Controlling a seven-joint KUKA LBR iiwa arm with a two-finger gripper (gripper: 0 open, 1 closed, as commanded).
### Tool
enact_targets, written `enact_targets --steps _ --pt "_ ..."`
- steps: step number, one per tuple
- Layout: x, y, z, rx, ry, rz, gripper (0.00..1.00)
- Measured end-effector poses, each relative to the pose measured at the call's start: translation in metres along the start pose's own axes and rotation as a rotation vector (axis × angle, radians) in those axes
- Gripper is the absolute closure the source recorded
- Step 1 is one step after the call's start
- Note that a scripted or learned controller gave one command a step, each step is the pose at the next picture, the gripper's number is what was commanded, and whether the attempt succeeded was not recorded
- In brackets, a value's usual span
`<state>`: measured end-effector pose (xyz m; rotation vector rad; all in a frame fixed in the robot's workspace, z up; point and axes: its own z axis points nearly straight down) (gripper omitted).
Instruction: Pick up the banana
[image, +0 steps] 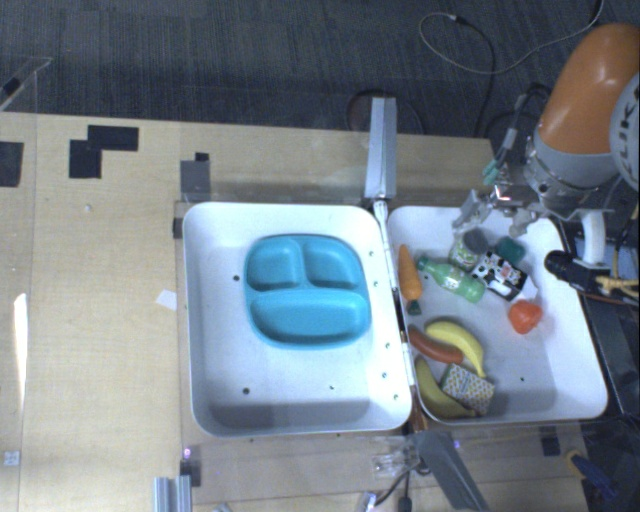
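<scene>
Below the gripper (497, 215), toward the near edge of the right bin (575, 395), lies the banana (459, 338), well apart from the fingers and untouched; its yellow curve runs from beside the bin's left wall out toward the middle. Across the banana's near side rests a reddish-brown sausage-shaped piece (436, 347), touching it; a second yellow, banana-like piece (436, 393) lies nearer still, against the left wall, and a small patterned pouch (468, 387) sits partly on top of it, just beside the first banana's lower end. Between the gripper and the banana lies a green bottle (452, 278) on its side; just beside it, under the gripper's right, is a black-and-white printed item (499, 274), with a small teal piece (511, 247) next to it. An orange carrot (409, 273) lies along the left wall, to the gripper's left and lower; an orange-red round item (524, 317) sits to the lower right, apart from the rest. The gripper hangs over the far part of the right bin with its fingers spread and nothing between them; whether their tips touch the bottle's top I cannot tell. Far to the gripper's left, the left bin (215, 300) holds a blue divided plate (306, 289) with three compartments, lying flat near the middle.
</scene>
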<state>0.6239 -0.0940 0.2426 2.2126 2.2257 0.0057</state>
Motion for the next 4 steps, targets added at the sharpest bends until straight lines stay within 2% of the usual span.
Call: enact_targets --steps 1,2,3,4 --pt "0.026 -0.084 0.050 0.002 0.000 0.159 0.00" --pt "0.000 -0.135 0.150 -0.003 -0.001 0.225 0.00" --pt "0.002 -0.133 0.139 -0.009 0.002 0.222 1.00" --pt "0.036 -0.074 0.057 0.001 0.000 0.279 1.00"
